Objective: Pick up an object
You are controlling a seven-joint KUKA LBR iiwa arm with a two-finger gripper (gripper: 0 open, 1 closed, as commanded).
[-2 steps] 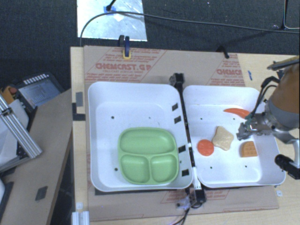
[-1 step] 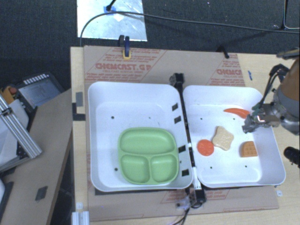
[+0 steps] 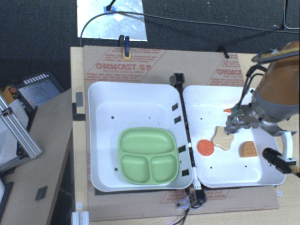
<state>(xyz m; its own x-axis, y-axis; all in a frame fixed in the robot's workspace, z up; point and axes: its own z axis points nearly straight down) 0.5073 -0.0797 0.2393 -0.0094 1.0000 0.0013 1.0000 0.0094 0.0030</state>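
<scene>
Jaws [image 3: 233, 127] hang low in the right bin [image 3: 206, 172], just above the beige toast piece [image 3: 222, 138]. Whether they grip it, I cannot tell. Left bin [image 3: 101, 125] holds a green divided plate [image 3: 147, 154].

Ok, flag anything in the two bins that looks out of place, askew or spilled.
Nothing stands out. The green divided plate sits flat in the left bin. In the right bin, the red disc, tan toast-like piece and waffle-like piece lie loose, unspilled.

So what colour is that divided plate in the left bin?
Pale green; the divided plate shows plainly in the camera view.
</scene>
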